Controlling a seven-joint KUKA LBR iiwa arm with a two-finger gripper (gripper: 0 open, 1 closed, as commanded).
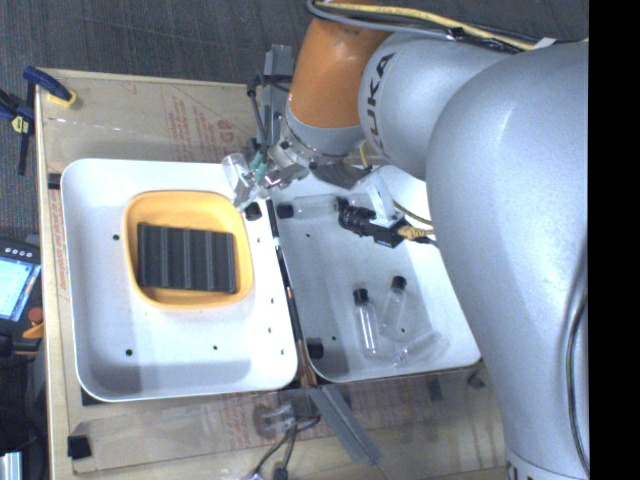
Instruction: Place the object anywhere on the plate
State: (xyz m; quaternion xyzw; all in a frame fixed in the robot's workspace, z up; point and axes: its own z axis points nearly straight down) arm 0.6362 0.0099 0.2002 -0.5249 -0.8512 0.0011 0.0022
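A yellow plate point(186, 209) with rounded corners lies in the left bin point(100, 358). A dark ribbed rectangular piece point(190, 258) rests flat on its middle. Two clear vials with black caps point(366, 320) point(394, 304) lie side by side in the right bin point(330, 268), toward its near half. My gripper point(250, 173) hangs over the far end of the divide between the two bins, just past the plate's far right corner. Something small and clear with a green and red fleck shows at its tip, too blurred to name.
The arm's large grey body covers the right side of the right bin. Blue clamps point(45, 83) sit at the bench's far left corner, and a small screen device point(15, 283) stands off the left edge. White bin floor surrounds the plate.
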